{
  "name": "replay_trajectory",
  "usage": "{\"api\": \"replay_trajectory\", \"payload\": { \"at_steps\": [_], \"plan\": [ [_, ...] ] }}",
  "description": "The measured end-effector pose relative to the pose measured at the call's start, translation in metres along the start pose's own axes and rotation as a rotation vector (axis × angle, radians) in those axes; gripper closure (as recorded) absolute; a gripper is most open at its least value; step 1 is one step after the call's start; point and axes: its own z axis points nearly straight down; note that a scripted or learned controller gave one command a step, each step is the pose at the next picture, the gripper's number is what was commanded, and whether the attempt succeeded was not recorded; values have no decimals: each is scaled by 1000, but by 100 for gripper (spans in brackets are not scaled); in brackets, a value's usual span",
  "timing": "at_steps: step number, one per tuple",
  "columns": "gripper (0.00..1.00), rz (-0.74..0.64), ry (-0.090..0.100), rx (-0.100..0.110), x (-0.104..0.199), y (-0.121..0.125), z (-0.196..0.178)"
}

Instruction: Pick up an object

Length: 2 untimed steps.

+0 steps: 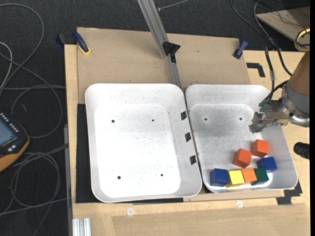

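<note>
Several small blocks lie in the near right corner of the right bin [216, 95]. Two orange blocks [260, 147] [241, 157] sit a little apart from the rest. Behind them, along the front wall, are a blue block [219, 176], a yellow block [236, 177], a smaller orange one [249, 175], a green one [261, 175] and another blue one [267, 163]. My gripper [257, 124] hangs over the right side of this bin, just above and beyond the nearest orange block. It holds nothing that I can see.
The left bin [98, 95] stands beside the right one, with black clips [187, 136] along their shared wall. A metal pole [157, 28] slants up from the bench's back. Cables and a handheld device [10, 141] lie on the floor at left.
</note>
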Motion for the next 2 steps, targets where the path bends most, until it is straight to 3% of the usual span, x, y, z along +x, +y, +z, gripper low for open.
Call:
{"api": "replay_trajectory", "payload": {
  "at_steps": [1,2],
  "plan": [
    [100,-1,-1,-2,6,-3,-60],
    [100,-5,5,9,64,11,-45]
  ]
}}
